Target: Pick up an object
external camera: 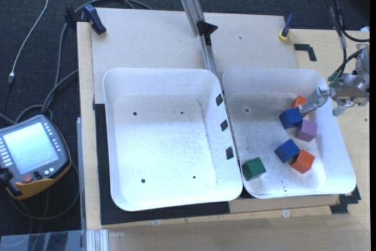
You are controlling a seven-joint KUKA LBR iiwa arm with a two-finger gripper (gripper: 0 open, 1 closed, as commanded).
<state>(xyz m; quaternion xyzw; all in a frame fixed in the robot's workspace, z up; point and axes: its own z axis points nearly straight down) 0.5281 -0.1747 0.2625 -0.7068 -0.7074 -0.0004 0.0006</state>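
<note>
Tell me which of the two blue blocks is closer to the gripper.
The upper blue block, beside the purple block and just under the gripper. The other blue block lies lower in the right bin, against the orange block.

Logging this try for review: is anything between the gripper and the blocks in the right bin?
Nothing visible stands in the way. The gripper is at the right bin's far right side, right beside an orange block and a blue block. A purple block lies just below them.
</note>
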